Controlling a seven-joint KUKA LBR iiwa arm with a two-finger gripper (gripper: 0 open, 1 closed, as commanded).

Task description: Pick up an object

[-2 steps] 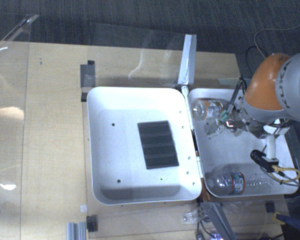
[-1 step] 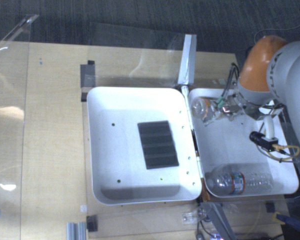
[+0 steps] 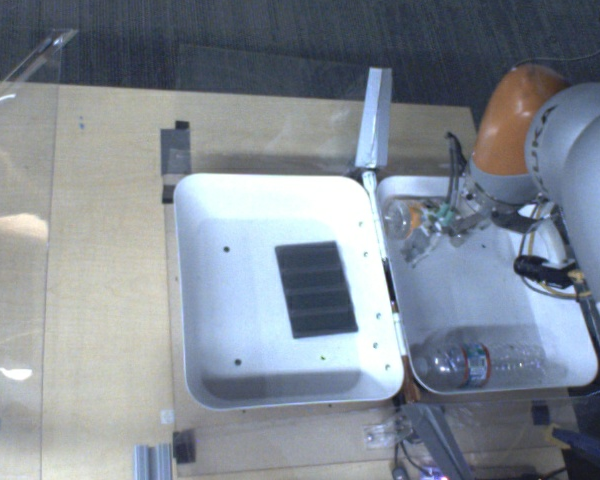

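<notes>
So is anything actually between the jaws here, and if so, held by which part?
Cannot be told: the gripper sits low in the right bin by a small clear object, but any hold is unclear.

The left bin (image 3: 210,298) has lots of open floor. Just one thing lies in it, a flat dark ridged pad (image 3: 316,288) near the middle, with white room all around it. The right bin (image 3: 480,298) is more crowded. The big grey arm (image 3: 570,158) hangs over its far right corner and blocks that side. A small clear thing (image 3: 402,218) sits in the far left corner, close to the wall between the bins. A clear plastic bottle (image 3: 475,363) lies along the near wall. The middle floor of this bin is open.
</notes>
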